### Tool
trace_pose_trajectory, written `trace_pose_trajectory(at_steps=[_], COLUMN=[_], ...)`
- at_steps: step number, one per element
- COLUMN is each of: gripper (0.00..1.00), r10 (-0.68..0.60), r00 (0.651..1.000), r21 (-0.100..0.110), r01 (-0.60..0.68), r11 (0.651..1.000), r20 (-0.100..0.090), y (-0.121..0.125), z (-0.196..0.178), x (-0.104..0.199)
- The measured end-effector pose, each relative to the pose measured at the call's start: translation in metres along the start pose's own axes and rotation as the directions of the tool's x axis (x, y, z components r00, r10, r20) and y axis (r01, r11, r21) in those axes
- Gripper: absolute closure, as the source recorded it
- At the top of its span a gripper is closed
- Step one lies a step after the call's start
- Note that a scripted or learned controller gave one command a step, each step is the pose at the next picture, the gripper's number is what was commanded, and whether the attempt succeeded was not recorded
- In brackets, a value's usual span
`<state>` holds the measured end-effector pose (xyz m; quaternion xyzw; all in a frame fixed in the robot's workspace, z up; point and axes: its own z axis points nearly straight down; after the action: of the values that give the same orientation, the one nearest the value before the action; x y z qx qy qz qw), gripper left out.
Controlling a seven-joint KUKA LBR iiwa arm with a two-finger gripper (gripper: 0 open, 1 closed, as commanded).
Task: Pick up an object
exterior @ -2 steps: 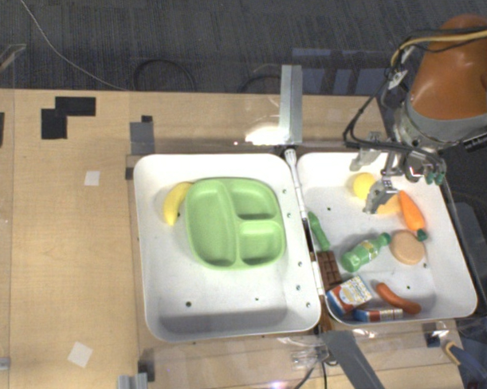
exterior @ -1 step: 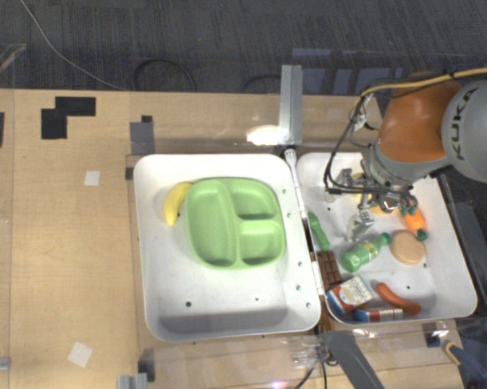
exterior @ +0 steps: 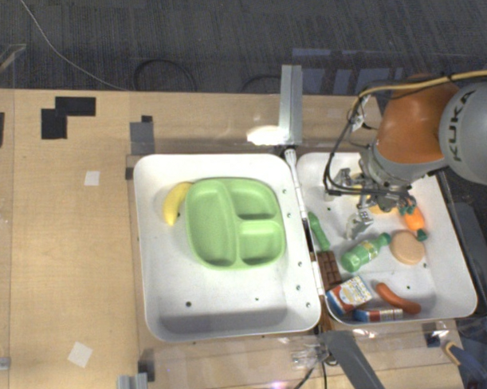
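My gripper hangs over the middle of the right bin, under the grey arm with its orange band. Directly below it lies a green bottle, just apart from the fingertips. A round tan bun sits to the right of the bottle. An orange carrot lies right of the gripper. A red sausage, a small carton and a brown chocolate bar lie near the bin's front. A green item lies by the bin's left wall.
The left bin holds a green divided plate with a yellow banana beside its left edge. A metal post stands behind the two bins. Black cables loop around the wrist.
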<state>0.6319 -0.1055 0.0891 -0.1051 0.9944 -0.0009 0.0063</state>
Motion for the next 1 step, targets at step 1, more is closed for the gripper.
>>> trace_pose_trajectory(at_steps=[1], gripper=[0.0], r10=[-0.136], r00=[0.991], r21=[0.0], r01=[0.136], r11=[0.991], r20=[0.0], y=[0.0145], z=[0.0], x=[-0.0036])
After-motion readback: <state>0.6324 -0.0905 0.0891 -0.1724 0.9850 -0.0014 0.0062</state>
